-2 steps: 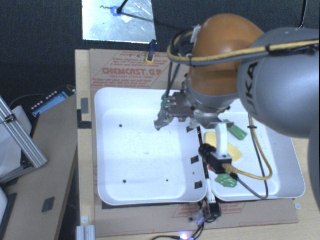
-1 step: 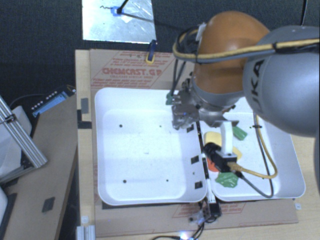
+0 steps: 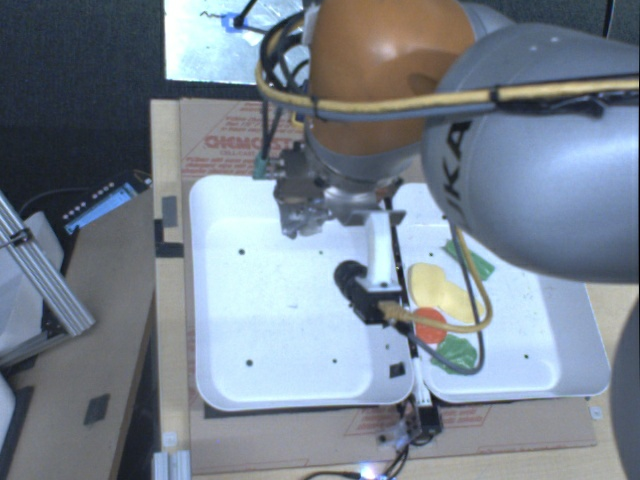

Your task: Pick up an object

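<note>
Objects: one yellow, one orange, two green

Dark backdrop, tan bench, printed cardboard, aluminium rail.

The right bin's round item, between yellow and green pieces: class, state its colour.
The round item is orange-red, in the camera view.

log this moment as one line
claw over left bin | yellow piece, orange piece, green piece in right bin | hold: unclear
</note>
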{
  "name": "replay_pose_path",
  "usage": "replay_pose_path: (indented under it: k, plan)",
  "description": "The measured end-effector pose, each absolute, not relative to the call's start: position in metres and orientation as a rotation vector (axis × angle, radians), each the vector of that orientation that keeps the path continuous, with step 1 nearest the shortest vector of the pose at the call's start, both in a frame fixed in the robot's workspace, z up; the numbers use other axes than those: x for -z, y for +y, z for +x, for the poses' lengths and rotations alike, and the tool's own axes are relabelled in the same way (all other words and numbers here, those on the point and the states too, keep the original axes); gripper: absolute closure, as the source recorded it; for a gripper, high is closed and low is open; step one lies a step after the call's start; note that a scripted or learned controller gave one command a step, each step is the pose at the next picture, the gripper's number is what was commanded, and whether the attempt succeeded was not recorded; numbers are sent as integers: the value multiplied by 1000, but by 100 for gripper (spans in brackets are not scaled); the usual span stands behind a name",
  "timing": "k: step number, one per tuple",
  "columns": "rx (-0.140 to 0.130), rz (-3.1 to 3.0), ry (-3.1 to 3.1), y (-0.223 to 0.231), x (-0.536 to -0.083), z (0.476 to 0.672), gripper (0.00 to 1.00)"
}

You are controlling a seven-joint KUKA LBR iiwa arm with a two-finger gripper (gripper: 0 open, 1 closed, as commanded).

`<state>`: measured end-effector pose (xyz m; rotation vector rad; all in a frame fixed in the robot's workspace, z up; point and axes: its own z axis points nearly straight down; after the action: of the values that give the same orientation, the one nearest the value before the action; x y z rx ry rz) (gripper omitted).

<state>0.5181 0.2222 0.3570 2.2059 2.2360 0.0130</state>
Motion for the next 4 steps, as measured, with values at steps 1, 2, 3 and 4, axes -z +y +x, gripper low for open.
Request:
replay_pose_path:
  k: [1,2,3,4]
  plan:
    - [-18,2212,2225,229,-440,540,100]
    - [-20,2211,2227,235,-542,513,100]
    - [-2,2224,2219,177,-536,486,100]
    - [-2,2223,2219,142,-535,487,100]
